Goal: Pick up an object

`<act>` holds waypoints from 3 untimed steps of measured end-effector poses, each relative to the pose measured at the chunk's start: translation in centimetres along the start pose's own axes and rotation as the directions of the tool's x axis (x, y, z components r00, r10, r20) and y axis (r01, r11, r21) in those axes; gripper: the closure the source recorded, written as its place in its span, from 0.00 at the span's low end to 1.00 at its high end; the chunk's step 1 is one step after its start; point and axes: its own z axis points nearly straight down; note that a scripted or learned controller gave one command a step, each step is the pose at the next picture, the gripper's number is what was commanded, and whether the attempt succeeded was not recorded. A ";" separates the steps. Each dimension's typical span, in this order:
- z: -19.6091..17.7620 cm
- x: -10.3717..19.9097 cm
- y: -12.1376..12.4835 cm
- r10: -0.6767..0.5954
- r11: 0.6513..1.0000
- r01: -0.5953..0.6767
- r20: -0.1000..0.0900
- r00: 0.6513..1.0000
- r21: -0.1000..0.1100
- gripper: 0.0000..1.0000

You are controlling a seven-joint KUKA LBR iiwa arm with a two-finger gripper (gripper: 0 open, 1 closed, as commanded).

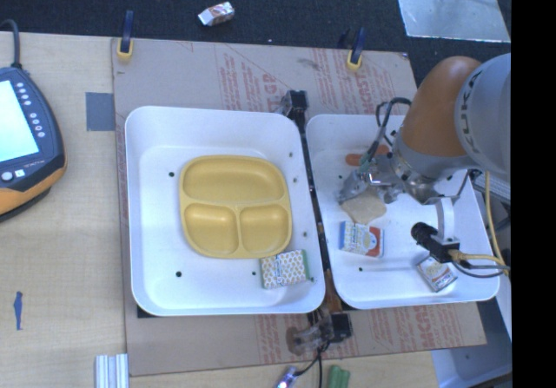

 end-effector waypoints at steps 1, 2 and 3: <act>-0.1 -3.1 4.6 0.002 1.000 -0.002 -0.001 1.000 -0.003 0.00; -0.1 -1.6 7.7 0.002 1.000 -0.002 -0.002 1.000 -0.003 0.00; -5.0 0.3 -0.6 0.001 1.000 -0.001 0.000 1.000 -0.002 0.00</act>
